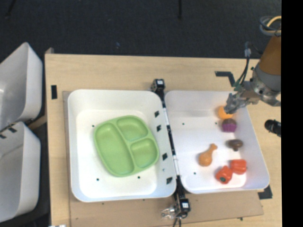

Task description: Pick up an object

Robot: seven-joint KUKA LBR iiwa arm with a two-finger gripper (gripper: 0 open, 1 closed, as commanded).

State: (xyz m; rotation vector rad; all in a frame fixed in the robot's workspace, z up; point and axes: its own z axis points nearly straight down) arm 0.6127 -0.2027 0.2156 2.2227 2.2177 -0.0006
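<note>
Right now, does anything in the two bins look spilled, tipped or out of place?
Nothing stands out. The green divided plate lies flat in the left bin; the toy foods sit loose and apart in the right bin.

- The arm [271,60] is cut off by the frame's right edge.
- The gripper [232,106] overlaps 1 orange object [223,112], partly hiding it; finger position is too small to tell.

A robot lab: wooden bench [118,70] bearing two white bins [75,126], toy food inside.
</note>
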